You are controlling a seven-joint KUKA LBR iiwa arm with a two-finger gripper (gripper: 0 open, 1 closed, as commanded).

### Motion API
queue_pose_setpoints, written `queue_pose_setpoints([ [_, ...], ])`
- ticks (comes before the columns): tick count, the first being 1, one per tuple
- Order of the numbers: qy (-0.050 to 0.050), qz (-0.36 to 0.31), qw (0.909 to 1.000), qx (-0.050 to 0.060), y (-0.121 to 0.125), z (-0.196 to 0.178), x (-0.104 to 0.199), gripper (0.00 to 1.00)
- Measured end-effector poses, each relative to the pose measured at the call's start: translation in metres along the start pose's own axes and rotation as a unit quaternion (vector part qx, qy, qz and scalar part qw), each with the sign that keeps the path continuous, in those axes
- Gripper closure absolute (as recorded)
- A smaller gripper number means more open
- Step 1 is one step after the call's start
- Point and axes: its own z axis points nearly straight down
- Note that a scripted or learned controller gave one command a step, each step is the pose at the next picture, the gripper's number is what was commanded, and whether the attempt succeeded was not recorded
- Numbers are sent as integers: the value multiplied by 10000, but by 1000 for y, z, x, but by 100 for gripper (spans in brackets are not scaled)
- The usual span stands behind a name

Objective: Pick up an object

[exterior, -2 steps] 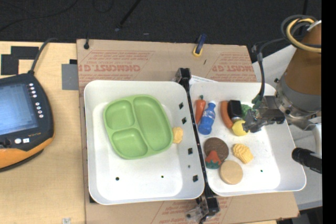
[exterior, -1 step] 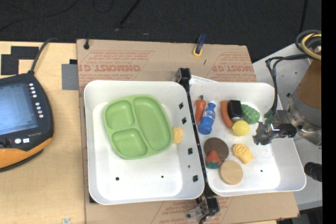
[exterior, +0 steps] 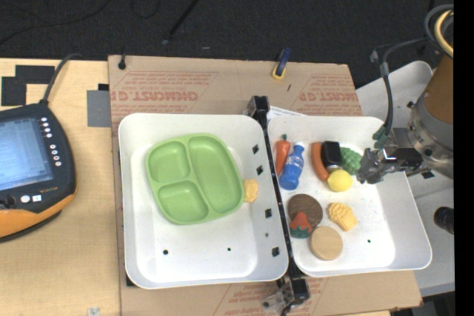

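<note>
Bins: two shallow white bins sit side by side; the left bin (exterior: 141,248) carries the green divided plate (exterior: 195,178), the right bin (exterior: 400,233) carries the loose items.
Pick candidates: all cluster in the right bin, so any pick is made there; a yellow ball (exterior: 339,180), a blue bottle (exterior: 292,167), an orange carrot-like piece (exterior: 282,154), a corn piece (exterior: 341,215) and a tan disc (exterior: 326,243).
Stray item: a small yellow piece (exterior: 251,191) lies in the left bin, touching the plate's right edge.
Gripper: the gripper (exterior: 368,172) hangs over the right bin's upper right area, just beside the ball and a green item (exterior: 349,158).
Fingers: too dark and small to resolve; open or closed cannot be told, and nothing is visibly held.
Judgement: this position suits a descent on the ball cluster.
</note>
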Motion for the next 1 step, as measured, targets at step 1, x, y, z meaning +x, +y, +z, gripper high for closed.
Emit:
queue_pose_setpoints([
  [1, 3, -11, 10000, 15, 0, -52, 64, 100],
])
